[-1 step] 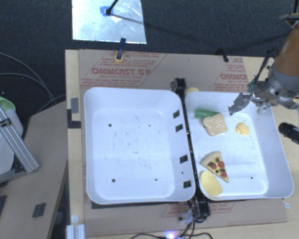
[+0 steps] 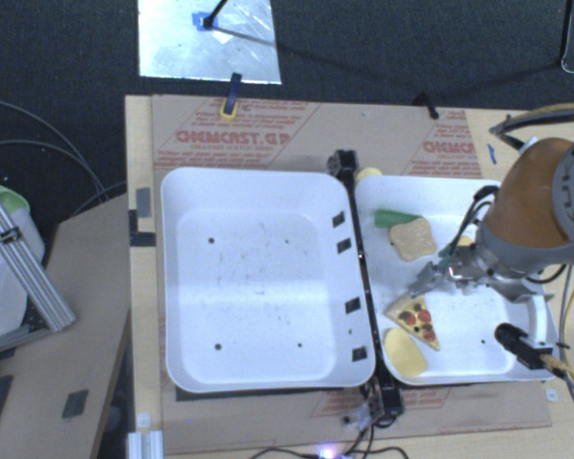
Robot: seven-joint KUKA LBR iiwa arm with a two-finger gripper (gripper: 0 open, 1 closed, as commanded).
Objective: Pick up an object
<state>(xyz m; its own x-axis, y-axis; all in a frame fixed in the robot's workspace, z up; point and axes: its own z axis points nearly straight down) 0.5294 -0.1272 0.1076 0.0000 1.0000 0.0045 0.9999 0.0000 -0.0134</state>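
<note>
BENCH CONTENTS, as we log them

1. Left bin (image 2: pixel 258 275): white and shallow. Its floor is open room from rim to rim.
2. Right bin (image 2: pixel 459 204): white and shallow, sharing 1 long edge with the left bin. The loose things all lie in its left half, close to that shared edge.
3. Green toy piece (image 2: pixel 394 217): flat, upper left of the right bin, touching the toast's top edge.
4. Toast slice (image 2: pixel 413 240): tan, just below the green piece and apart from the shared edge.
5. Pizza slice (image 2: pixel 416 320): lower left of the right bin, well clear of the toast.
6. Pale yellow round piece (image 2: pixel 405 354): in the lower left corner, against the near rim, just beside the pizza slice.
7. Small yellow ball (image 2: pixel 368 174): at the far rim where the 2 bins meet.
8. Gripper (image 2: pixel 429 279): in the gap between toast slice and pizza slice, nearer the pizza's upper edge. We cannot tell how far open it is, nor whether it has hold of anything.
9. Arm (image 2: pixel 531 199): overhangs the right bin's right side. Bare floor shows along the bin's far edge and its lower middle
</note>
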